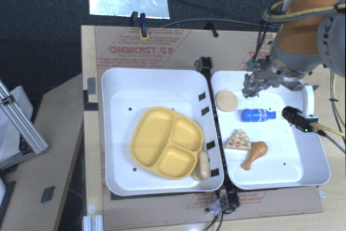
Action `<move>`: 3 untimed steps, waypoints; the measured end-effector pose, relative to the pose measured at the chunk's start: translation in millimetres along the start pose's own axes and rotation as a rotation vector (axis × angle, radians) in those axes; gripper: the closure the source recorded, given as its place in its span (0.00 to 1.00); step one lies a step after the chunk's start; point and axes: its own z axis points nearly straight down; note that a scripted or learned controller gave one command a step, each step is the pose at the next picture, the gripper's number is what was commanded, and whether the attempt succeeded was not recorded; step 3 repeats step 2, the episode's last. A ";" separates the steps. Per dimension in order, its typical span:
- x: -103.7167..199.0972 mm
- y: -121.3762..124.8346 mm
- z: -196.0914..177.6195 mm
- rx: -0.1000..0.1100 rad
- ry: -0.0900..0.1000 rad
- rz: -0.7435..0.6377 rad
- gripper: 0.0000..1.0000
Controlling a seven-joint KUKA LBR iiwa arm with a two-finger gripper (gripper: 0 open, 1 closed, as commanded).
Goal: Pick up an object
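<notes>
Arm over the right bin, tool above its back edge.

The tool [253, 85] hangs over the far part of the right bin [313, 170], just beside the round tan cookie [226, 100] and just behind the blue bottle [258, 114]; how far open it is I cannot tell, and nothing shows held in it. The bottle lies on its side near the middle of that bin. Nearer the front lie a pizza slice [238, 140] and, just to its right, a chicken drumstick [254, 154]. In the left bin [116, 116] sits a yellow divided tray [166, 142], with a pale bread roll [203, 164] touching its front right corner. Both bins rest side by side on the bench [65, 132], over a sheet of cardboard [146, 46].
</notes>
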 end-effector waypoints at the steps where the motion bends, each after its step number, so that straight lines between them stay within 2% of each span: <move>1: 55.5 -19.4 14.0 0.000 0.001 -0.002 1.00; 2: 106.6 -36.2 26.3 -0.001 0.000 -0.001 1.00; 3: 106.6 -36.2 26.3 -0.001 0.000 -0.001 1.00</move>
